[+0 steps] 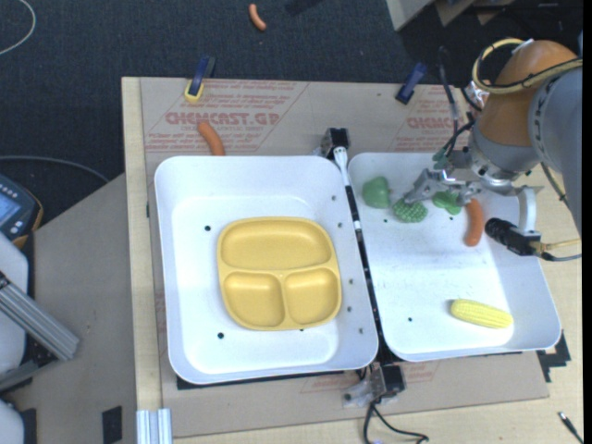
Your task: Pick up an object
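The right bin (518, 336) holds a green leafy piece (376, 192), a green broccoli-like piece (410, 212), a small green piece (450, 204), an orange sausage (474, 222) and a yellow corn cob (481, 314). My gripper (433, 189) hangs low over the far part of this bin, just above the broccoli-like piece and the small green piece. The wrist hides part of the small green piece. I see nothing lifted off the bin floor.
The left bin (185, 211) holds a yellow divided plate (278, 273). A second orange sausage (212, 138) lies on the board behind the left bin. Clamps (195, 83) sit at the board's far edge. A black cable fitting (511, 236) hangs at the right bin's edge.
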Tool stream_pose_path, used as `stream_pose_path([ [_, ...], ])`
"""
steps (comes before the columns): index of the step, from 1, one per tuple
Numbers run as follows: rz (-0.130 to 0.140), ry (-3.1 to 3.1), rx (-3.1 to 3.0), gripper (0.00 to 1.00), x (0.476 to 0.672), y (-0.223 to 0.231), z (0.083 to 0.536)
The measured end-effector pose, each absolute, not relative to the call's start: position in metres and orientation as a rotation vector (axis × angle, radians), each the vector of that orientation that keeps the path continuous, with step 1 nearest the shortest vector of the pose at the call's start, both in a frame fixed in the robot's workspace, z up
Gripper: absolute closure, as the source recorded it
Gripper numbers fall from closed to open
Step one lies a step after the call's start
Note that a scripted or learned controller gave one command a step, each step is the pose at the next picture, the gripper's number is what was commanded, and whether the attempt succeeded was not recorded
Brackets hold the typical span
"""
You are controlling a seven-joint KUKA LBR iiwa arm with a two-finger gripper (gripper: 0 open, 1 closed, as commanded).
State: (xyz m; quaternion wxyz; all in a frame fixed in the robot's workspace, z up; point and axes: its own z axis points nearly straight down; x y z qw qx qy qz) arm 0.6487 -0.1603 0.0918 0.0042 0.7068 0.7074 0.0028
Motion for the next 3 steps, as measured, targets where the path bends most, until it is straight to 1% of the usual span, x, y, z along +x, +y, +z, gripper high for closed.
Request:
stream_pose_path([
  [1, 0.019, 2.214, 2.21, 1.0, 0.651, -0.159, 0.105],
  [2, 0.006, 2.218, 2.215, 1.0, 0.659, -0.158, 0.151],
  [3, 0.007, 2.218, 2.214, 1.0, 0.663, -0.154, 0.196],
])
